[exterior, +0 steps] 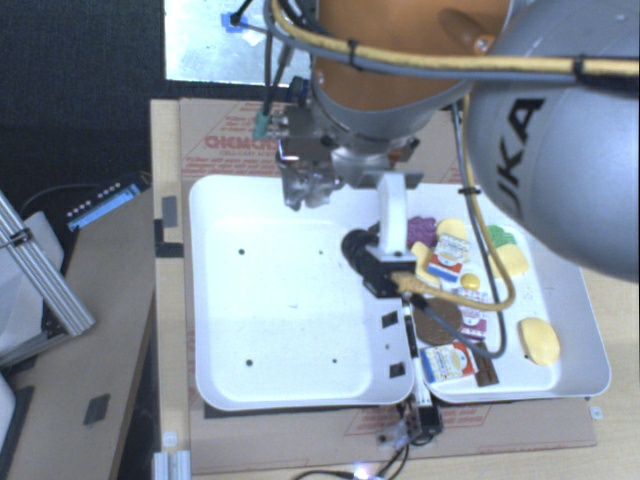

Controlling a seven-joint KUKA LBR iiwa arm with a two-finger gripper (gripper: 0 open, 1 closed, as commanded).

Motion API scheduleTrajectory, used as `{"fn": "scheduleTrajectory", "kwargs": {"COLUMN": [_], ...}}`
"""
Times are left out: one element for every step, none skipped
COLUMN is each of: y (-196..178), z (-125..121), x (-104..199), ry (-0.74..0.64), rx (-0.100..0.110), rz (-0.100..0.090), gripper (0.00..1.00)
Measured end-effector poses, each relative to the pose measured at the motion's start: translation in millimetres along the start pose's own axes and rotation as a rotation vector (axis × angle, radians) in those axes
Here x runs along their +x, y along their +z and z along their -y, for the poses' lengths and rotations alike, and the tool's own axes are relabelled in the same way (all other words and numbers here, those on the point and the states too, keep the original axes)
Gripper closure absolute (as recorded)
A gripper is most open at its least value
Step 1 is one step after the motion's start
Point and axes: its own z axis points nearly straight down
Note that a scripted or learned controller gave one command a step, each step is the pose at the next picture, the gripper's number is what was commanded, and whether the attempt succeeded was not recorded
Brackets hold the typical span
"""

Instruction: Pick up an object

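My gripper (303,184) hangs below the orange wrist band, over the far edge of the left bin (215,298); nothing shows in it. The objects lie in the right bin (585,353): a purple piece (423,231), a yellow piece (453,229) beside it, a green piece (499,236), a yellow lump (514,260), another yellow lump (541,340), a brown disc (437,320), a red, white and blue packet (448,255), a second such packet (447,364) near the front, and a brown bar (485,369). The arm hides the bin's far part.
Both bins rest on a cardboard sheet (225,133). A metal plate (215,23) lies behind it. To the left stand an aluminium frame (45,278) and a black and blue device (102,200). The big grey arm (560,138) overhangs the right bin.
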Motion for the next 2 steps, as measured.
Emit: {"fn": "scheduleTrajectory", "kwargs": {"y": [-110.7,-104.0], "z": [21.3,20.8], "x": [1.0,-76.5], "ry": [-0.001,0.011], "rx": [0.006,0.017], "rz": [0.001,0.010], "gripper": [1.00,1.00]}}
